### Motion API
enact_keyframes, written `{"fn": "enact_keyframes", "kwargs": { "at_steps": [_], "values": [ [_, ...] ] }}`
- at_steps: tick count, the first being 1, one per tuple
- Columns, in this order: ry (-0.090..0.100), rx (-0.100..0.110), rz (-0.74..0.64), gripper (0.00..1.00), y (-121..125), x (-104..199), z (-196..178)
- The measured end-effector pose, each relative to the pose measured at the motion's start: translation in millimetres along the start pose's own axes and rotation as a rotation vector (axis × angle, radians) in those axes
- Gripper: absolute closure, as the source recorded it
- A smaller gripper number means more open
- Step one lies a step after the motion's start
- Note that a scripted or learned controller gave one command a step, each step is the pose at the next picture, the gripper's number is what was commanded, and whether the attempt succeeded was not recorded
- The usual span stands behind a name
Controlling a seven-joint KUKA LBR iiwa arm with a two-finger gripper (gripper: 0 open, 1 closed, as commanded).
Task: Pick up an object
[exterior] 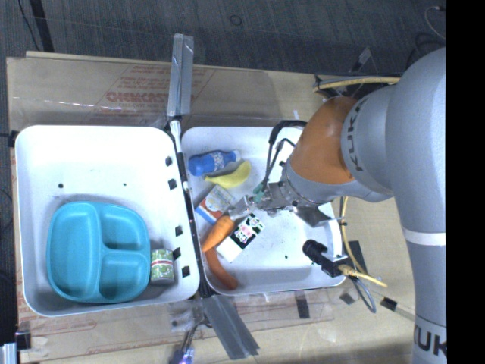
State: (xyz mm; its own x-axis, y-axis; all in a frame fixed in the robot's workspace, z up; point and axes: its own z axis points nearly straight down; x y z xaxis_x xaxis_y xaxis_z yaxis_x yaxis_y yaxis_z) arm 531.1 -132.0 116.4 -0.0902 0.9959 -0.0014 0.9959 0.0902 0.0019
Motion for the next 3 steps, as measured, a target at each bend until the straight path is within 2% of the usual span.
{"fn": "enact_keyframes", "kwargs": {
  "at_steps": [1,2,3],
  "values": [
    [-0.012,-0.016,-0.082,0.00,-41,34,18],
    [-0.009,-0.015,-0.092,1.00,-40,37,9],
    [0.002,0.003,-0.246,1.00,34,53,-119]
  ]
}}
